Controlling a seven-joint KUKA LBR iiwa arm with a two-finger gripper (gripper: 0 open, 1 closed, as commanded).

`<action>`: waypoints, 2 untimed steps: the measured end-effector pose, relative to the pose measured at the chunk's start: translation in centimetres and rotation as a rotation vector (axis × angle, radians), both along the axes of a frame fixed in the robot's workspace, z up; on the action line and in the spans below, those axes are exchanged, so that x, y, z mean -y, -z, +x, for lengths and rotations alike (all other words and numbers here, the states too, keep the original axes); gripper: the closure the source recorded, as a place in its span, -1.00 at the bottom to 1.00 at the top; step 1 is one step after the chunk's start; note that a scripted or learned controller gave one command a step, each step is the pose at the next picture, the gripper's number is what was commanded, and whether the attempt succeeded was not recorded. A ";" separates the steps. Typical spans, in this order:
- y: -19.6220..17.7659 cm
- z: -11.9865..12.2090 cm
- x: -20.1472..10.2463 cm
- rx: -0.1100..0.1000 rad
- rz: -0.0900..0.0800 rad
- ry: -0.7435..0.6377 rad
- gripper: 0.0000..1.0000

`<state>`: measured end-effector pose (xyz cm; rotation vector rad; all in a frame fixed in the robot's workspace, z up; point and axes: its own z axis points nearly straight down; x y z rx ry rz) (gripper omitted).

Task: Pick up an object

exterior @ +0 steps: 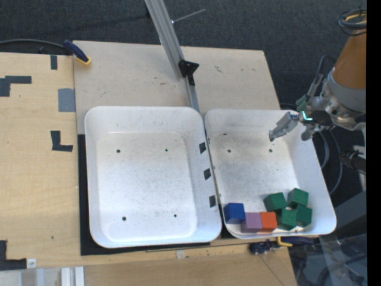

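Camera view has the gripper (284, 126) sitting at the right-middle of the frame, over the upper right part of the right bin (238, 119). Honestly can't tell how it's set from this angle, it's small and a bit blurry, but there's nothing in it that I can see. The arm (351, 70) with its orange band comes in from the upper right corner.

All the stuff worth grabbing is bunched in the lower right corner of that bin, well apart from the gripper: a blue cube (234, 212), a purple block (253, 221) just beside it, an orange block (268, 220) touching that, then a pile of green blocks (290, 208) jammed against the bin wall. The left bin (95, 159) has no blocks in it as far as I can see.

What I'd worry about: everything is packed tight and pushed into the corner. Coming down on the green pile probably means a finger lands on top of a neighbour instead of beside the target, or it hits the raised rim. The blocks touching each other leave no gap to slide into, so it could just shove them around and close on air. The blue cube looks like the safest bet since its left side is free.
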<state>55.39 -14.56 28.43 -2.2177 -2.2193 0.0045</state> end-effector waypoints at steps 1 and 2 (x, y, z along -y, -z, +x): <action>-0.2 0.1 0.0 0.004 -0.001 -0.002 -1.00; 6.2 0.3 0.1 -0.003 0.000 0.000 -1.00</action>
